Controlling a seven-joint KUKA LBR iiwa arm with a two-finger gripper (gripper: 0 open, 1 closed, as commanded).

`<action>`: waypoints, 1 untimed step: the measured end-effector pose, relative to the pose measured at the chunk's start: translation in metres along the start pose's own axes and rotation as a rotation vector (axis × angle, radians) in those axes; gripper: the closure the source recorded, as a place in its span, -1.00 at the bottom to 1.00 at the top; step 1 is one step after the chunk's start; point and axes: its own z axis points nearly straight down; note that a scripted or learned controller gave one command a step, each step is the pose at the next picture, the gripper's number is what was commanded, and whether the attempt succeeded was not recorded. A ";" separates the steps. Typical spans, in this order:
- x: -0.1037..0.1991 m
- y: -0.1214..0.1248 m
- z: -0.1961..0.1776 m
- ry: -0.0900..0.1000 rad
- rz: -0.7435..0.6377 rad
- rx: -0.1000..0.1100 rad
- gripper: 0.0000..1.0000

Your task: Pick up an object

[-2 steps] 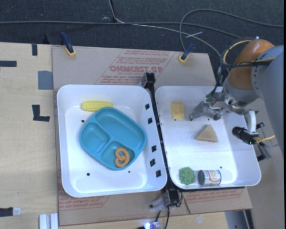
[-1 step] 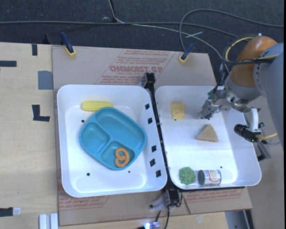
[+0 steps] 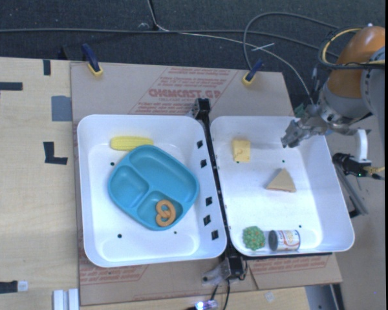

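My gripper [image 3: 292,138] hangs over the far right corner of the right bin [image 3: 310,173], with nothing seen between its fingers. In that bin lie a yellow cheese cube [image 3: 242,151], a tan wedge [image 3: 282,181], a green broccoli piece [image 3: 253,237] and a small can [image 3: 285,239] on its side. The left bin [image 3: 94,192] holds a blue divided plate [image 3: 152,186] with an orange pretzel [image 3: 165,212] in one compartment, and a yellow corn cob [image 3: 131,143] just behind the plate.
A black divider with clips [image 3: 210,173] runs between the two bins. Cables [image 3: 271,37] loop behind the right bin. Cardboard [image 3: 181,89] lies under both bins, held by two clamps at its far edge.
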 end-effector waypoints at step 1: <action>-0.009 0.002 -0.050 0.000 -0.001 0.000 1.00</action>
